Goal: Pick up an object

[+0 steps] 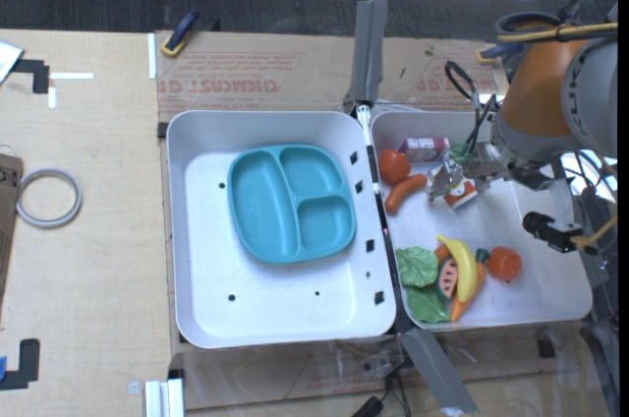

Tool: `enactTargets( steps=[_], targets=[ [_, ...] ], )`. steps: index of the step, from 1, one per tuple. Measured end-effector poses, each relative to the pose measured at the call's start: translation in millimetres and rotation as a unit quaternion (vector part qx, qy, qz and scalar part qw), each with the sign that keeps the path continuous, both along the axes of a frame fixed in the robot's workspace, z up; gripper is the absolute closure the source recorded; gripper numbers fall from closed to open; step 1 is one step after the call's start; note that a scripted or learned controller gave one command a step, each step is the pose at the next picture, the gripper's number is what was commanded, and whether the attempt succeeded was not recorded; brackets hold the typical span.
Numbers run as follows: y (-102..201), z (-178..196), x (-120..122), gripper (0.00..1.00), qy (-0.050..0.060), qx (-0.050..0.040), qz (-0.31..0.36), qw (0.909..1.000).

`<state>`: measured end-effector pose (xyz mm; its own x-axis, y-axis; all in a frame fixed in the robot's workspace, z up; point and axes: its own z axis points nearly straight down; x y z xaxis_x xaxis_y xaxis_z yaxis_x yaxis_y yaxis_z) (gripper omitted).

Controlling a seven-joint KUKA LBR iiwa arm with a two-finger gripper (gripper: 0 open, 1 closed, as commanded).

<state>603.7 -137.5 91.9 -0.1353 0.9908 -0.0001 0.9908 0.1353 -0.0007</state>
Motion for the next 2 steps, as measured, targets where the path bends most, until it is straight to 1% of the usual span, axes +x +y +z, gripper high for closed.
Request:
enactTargets(
  steps=[1,2],
  targets=[
    [-1,9,0,1.00,0.000,-0.0003,-0.002,1.0000],
    [62,100,54,1.00,-0.001,-0.0004,0.050,0.9988]
  ],
)
